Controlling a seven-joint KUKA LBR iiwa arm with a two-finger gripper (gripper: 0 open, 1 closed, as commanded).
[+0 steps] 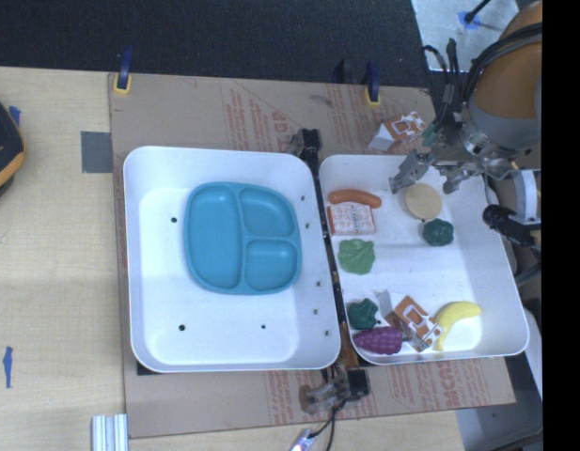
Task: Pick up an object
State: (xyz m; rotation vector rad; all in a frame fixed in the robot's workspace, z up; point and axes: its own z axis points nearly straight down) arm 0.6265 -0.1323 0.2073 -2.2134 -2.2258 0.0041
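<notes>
My gripper [428, 182] hangs over the far part of the right bin [487, 280], its two fingers spread open with nothing between them. Just below it lies a round tan cookie [423, 202], and a dark green broccoli piece [438, 233] sits right in front of that. Further left are a sausage [353, 197], a red-and-white snack packet [351, 219] and a green lettuce leaf [356, 256]. Along the near edge lie a dark green vegetable [362, 314], purple grapes [378, 340], another snack packet [413, 318] and a yellow banana [456, 319].
The left bin [158, 318] holds a blue divided plate [242, 237]. A loose snack packet [399, 132] lies on the cardboard behind the right bin. The arm's grey and orange wrist [508, 83] stands over the right bin's far right corner.
</notes>
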